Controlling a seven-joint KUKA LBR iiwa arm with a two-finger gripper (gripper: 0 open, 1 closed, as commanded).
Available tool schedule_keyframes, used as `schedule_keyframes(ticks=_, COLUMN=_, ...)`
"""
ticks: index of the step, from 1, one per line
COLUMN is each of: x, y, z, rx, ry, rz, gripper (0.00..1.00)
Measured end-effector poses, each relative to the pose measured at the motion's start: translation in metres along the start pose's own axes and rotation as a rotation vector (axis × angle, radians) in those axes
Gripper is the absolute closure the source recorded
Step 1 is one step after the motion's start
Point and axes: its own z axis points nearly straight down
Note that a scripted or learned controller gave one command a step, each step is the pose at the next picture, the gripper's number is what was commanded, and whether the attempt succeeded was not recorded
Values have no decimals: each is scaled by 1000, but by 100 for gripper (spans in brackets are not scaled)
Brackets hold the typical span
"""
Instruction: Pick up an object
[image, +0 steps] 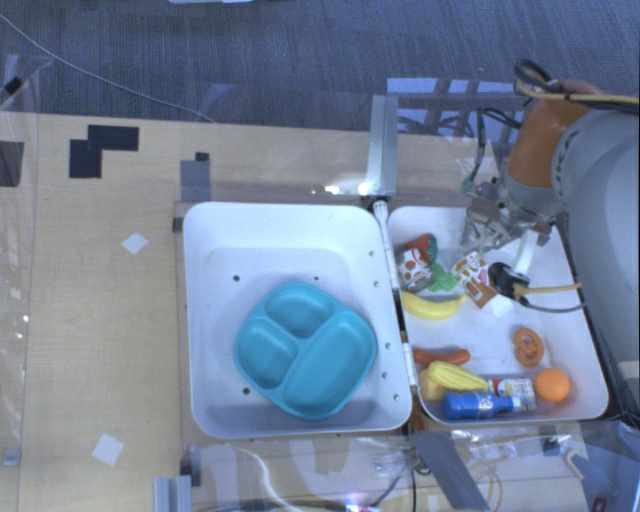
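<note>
The tool (487, 232) hangs low over the far part of the right bin (575, 290), close to that bin's far wall and well clear of the divider between the two bins. How far its fingers are spread cannot be told from this angle, and nothing can be seen held between them.

Just beside the tool, toward the near side, lies a small printed packet (472, 277), either touching the tool or a hair apart; which, I cannot tell. Left of the tool, by the divider, sits a red and white carton (416, 264) with a green piece next to it, and just nearer than that a banana (430, 306).

Bare white floor lies near of the tool in the middle of the bin. Farther off along the near wall crowd a red sausage shape (441, 355), a yellow corn cob (455, 378), a blue bottle (480, 404), an orange (552, 385) and a brown ring (529, 346).

Far left of the tool, the left bin (215, 260) holds a blue divided plate (305, 347), with open floor around it. The counter (90, 330) stretches bare beyond.
</note>
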Motion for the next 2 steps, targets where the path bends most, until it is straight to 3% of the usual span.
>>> schedule_keyframes(ticks=1, x=-1, y=0, z=0, rx=2, ry=-2, rz=0, gripper=0)
schedule_keyframes(ticks=2, x=-30, y=-77, z=8, rx=-4, ry=6, rz=-30, gripper=0)
